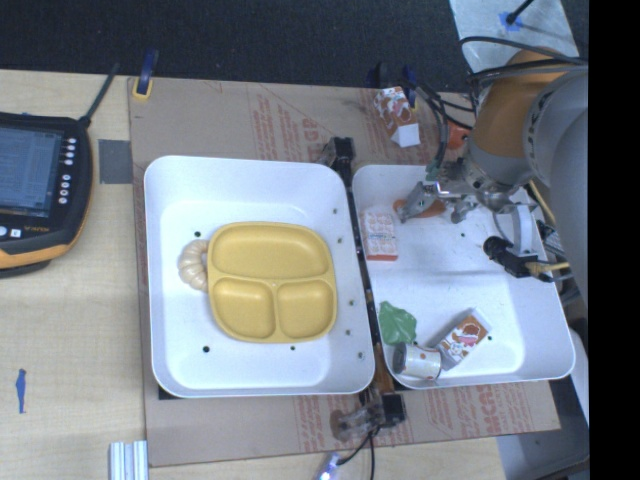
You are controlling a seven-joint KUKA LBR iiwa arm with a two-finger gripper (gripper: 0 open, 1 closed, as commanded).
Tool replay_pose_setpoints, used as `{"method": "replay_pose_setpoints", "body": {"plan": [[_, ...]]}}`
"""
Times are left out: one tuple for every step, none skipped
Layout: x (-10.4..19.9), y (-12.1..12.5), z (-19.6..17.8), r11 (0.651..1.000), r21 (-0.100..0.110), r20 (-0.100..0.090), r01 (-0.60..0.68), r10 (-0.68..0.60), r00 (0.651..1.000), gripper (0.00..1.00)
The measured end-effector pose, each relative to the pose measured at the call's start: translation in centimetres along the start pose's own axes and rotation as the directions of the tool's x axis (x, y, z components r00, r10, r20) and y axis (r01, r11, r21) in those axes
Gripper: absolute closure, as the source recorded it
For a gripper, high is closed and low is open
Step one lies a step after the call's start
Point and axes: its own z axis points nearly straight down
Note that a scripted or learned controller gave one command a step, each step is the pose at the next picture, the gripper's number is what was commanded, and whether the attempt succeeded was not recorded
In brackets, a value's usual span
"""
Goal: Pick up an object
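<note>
My gripper [437, 200] hangs low over the back of the right bin [520, 308], under the grey arm with its orange band [510, 108]. A small reddish-brown piece [410, 207] shows at its left tip; what it is I cannot make out. A pink and white packet [380, 234] lies just left of the gripper by the bin's left wall. Near the front of that bin lie a green crumpled item [397, 322], a white cup on its side [420, 362] and a red and white packet [463, 338].
The left bin [175, 268] holds a yellow divided plate [272, 280] with a beige lumpy item [192, 264] at its left side. A tablet controller [35, 188] sits at the bench's far left. Cables and a small carton [397, 110] lie behind the right bin.
</note>
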Motion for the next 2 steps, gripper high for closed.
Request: {"method": "replay_pose_setpoints", "body": {"plan": [[0.8,0.0,0.0,1.000,0.001,-0.001,0.000,0.000,1.000,0.00],[-0.2,0.0,0.0,1.000,-0.002,0.001,-0.001,0.001,1.000,0.00]]}}
